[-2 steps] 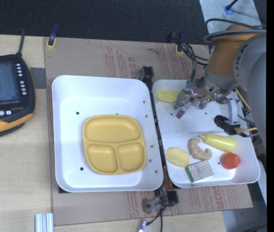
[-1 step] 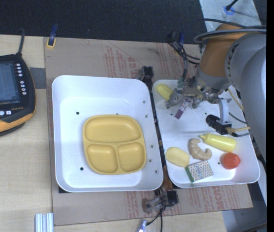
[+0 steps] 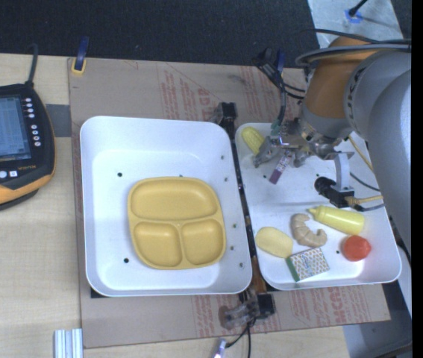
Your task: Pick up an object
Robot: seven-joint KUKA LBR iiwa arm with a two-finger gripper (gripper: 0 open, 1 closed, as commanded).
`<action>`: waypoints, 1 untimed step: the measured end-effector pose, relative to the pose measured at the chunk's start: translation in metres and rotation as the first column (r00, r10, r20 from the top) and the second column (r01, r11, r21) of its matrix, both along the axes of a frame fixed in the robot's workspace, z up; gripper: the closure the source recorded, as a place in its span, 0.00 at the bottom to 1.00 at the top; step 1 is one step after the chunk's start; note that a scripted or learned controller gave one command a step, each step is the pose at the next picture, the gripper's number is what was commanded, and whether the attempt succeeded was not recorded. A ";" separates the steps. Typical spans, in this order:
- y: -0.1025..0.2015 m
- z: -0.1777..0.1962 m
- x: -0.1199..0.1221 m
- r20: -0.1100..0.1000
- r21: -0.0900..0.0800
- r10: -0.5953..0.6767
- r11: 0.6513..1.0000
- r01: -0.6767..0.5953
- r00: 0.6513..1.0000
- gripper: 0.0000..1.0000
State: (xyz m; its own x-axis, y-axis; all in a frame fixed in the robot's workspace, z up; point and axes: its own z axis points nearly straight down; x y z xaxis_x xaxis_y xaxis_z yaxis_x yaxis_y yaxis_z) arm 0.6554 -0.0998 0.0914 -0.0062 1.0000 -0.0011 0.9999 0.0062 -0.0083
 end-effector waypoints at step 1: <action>-0.002 0.000 0.000 0.000 0.000 -0.001 1.000 0.001 1.000 0.00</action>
